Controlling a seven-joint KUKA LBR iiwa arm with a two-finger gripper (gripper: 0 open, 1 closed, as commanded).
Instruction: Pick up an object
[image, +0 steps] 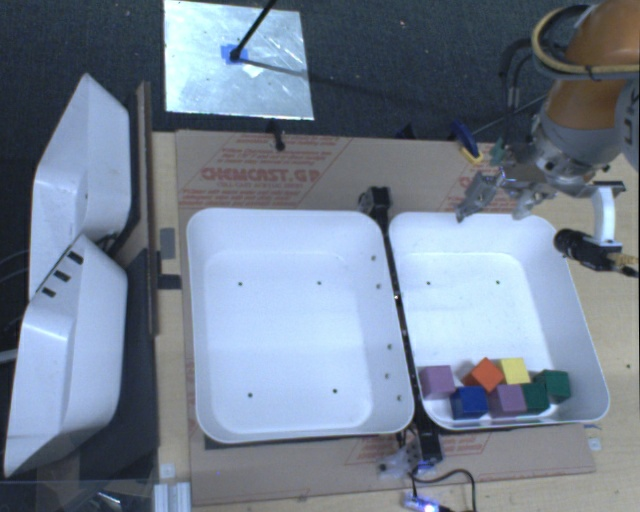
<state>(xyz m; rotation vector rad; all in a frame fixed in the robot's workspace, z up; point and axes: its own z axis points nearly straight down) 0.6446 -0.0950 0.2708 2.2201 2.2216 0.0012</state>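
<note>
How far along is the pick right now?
Nothing looks picked yet. The claw hangs open and holds nothing above the far rim of the right white bin. The small coloured blocks sit clustered in its near corner. Left: travel there, descend, grasp, lift.

arm (590, 60) cropped at top-right corner, green block (552, 385) partly hidden
</note>
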